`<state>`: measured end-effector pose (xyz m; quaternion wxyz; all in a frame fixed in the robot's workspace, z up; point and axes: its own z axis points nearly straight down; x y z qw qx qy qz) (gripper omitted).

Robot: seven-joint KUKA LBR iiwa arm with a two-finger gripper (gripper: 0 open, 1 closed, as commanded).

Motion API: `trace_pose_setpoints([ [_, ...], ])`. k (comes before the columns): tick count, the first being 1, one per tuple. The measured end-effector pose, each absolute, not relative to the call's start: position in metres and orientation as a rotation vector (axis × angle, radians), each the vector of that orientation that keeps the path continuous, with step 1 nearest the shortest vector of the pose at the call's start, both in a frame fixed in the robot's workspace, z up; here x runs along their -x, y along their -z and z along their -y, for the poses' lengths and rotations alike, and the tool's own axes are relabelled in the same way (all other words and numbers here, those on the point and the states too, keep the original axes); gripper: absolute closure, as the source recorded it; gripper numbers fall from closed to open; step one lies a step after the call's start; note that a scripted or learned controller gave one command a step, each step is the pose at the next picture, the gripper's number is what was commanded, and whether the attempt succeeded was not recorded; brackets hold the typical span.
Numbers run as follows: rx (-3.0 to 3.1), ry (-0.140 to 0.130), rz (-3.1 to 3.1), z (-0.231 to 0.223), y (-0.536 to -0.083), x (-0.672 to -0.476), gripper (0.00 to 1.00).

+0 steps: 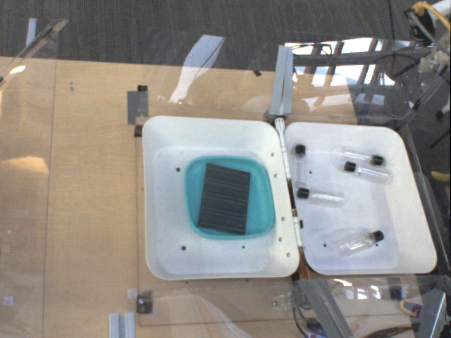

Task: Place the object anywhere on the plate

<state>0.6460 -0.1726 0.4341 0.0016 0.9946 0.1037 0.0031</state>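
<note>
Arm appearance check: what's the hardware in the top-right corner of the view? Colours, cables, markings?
A small pale part with a yellow rim sits in the top-right corner above a grey metal frame. A thin black cable curves down beside it. It is too small and cut off to tell whether it belongs to the arm. No markings are legible.

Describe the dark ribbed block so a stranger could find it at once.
Look in the left white bin, where a teal plate sits in the middle. The dark ribbed block lies flat on that plate. It is rectangular, unlike the clear, black-capped vials in the right bin.
</note>
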Motion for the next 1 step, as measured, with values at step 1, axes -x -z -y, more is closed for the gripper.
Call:
trace_pose_setpoints([
  [1, -3.121, -0.006, -0.328, 0.2044, -0.4334, -0.6255, 0.0],
])
